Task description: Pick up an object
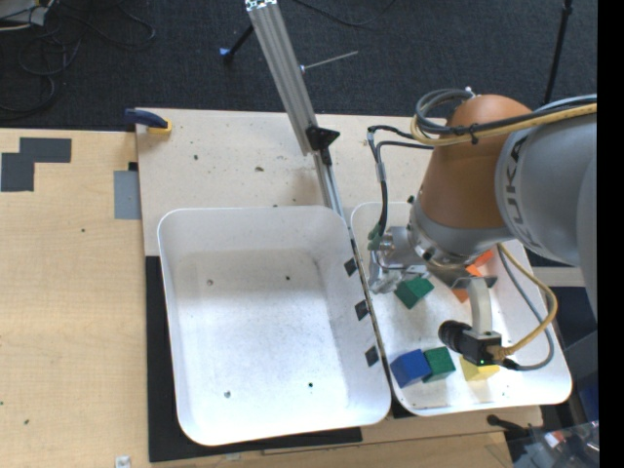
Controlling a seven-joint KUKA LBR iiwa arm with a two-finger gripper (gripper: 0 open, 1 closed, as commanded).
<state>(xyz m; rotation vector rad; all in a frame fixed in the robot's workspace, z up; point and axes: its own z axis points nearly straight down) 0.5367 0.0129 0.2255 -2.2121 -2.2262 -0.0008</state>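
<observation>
Note the gripper low over the right bin, its metal parts beside a dark green block; you cannot tell its jaw state. A blue cube, green cube and yellow piece lie nearby.

We see the gripper low in the right bin, beside a dark green block; blue block near the front.

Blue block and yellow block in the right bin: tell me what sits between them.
In the camera view, a green block sits between the blue block and the yellow block, touching the blue one.
</observation>
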